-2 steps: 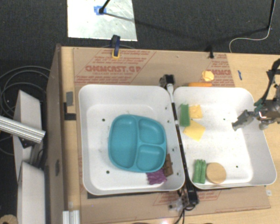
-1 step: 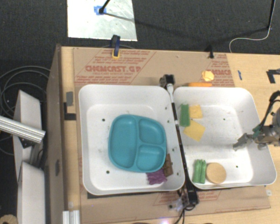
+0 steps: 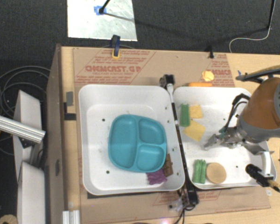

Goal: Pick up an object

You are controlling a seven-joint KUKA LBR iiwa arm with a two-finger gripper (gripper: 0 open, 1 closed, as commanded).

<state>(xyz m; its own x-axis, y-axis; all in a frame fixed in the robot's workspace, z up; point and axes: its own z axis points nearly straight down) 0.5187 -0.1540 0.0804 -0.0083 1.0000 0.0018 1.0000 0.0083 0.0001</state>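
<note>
The end effector [image 3: 211, 143], its state impossible to tell, hovers just right of the yellow wedge [image 3: 194, 132], apparently approaching; next comes descent.

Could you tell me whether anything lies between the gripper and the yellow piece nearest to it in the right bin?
Nothing visible does: only bare bin floor separates the gripper from the yellow piece to its left.

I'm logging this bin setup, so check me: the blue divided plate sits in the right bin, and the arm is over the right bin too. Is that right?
Not quite. In the camera view the blue divided plate sits in the left bin, not the right one. The rest holds: the arm is over the right bin, its gripper low beside the yellow pieces.
</note>
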